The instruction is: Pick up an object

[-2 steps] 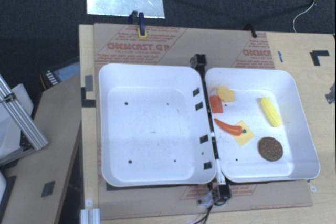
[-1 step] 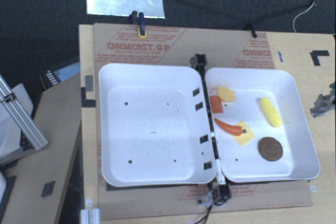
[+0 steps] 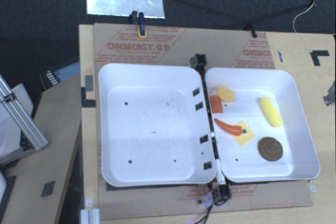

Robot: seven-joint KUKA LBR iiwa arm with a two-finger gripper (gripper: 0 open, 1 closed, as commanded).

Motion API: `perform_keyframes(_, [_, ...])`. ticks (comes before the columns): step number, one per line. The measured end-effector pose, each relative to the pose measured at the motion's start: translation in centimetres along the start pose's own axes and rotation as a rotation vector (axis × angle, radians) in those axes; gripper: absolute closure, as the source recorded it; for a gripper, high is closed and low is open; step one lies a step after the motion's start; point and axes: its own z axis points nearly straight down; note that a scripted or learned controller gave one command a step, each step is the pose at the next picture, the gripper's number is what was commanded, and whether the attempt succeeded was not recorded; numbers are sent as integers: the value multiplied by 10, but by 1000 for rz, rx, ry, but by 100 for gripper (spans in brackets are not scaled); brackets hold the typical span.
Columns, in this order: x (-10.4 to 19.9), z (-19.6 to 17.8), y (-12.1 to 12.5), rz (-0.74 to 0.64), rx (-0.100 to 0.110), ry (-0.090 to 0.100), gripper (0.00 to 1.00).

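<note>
I'm seeing the bench (image 3: 294, 44) with a printed cardboard sheet (image 3: 157, 45) under both bins. The left bin (image 3: 103, 128) is showing just its white floor with a few dark dots.

All pick candidates are lying in the right bin (image 3: 308, 139):
- corn cob (image 3: 270, 112), right of centre, nearest the bin's right wall
- brown disc (image 3: 270, 149), just below the corn and apart from it
- flat yellow square (image 3: 245, 136), mid-bin, with a red pepper (image 3: 227, 125) lying across its upper left corner
- orange-red block (image 3: 216, 104), beside the divider
- yellow chunk (image 3: 226, 94), touching or nearly touching the block's top right; I can't tell which

I'm getting only a grey sliver of the arm's end (image 3: 331, 94) at the right edge of the frame, outside the bin and cut off by the border. It's sitting well apart from every item, with the corn closest, to its left and slightly lower. I'm reading no contact with anything. I can't tell whether the gripper is wide or narrow, because too little of it is in frame. What the yellow chunk is, I can't make out either.
</note>
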Motion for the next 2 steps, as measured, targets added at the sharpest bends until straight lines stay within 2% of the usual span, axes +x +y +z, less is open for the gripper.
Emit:
perform_keyframes(1, [1,65,-1,3,10,4,100])
perform_keyframes(2, [0,-6,0,0,-1,-1,100])
